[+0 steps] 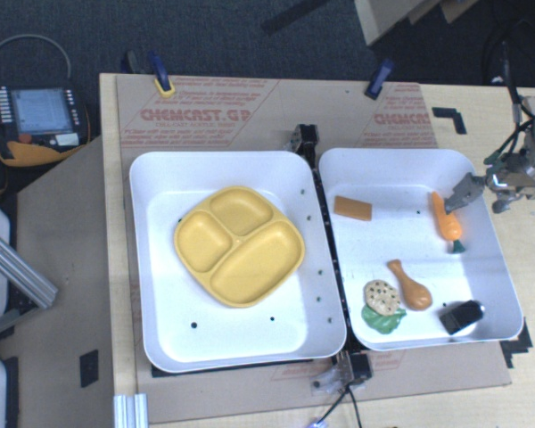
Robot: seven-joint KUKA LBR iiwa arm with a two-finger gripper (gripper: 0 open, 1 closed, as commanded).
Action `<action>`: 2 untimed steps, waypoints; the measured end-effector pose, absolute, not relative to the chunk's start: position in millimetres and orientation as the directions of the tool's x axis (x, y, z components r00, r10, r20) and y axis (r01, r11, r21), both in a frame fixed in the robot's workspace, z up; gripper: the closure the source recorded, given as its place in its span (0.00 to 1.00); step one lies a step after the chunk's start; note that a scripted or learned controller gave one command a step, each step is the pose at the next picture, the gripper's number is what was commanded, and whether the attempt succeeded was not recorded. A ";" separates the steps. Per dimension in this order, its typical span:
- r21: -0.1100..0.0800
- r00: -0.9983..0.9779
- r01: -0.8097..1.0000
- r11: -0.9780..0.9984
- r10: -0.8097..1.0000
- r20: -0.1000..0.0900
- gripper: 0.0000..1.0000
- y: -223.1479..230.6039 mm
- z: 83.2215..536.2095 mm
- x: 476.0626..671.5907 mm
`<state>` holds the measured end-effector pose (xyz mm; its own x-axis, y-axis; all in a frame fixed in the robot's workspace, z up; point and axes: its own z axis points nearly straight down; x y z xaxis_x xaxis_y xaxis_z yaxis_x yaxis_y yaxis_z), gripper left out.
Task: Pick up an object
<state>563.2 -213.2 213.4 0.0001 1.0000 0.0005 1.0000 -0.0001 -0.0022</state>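
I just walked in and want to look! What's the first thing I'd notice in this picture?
The big yellow divided plate jumps out first, sitting alone in the left bin. Next come the toy foods in the right bin: an orange carrot near the far right wall, a drumstick and a cookie toward the front. The gripper hangs right beside the carrot.
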 end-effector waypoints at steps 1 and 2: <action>-0.007 0.000 1.000 0.000 1.000 0.003 0.00 -204.6 155.5 556.8; -0.006 0.000 1.000 0.000 1.000 0.003 0.00 -198.0 106.3 548.3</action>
<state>548.3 -198.0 106.3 0.0000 1.0000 0.0029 1.0000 0.0000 -0.0063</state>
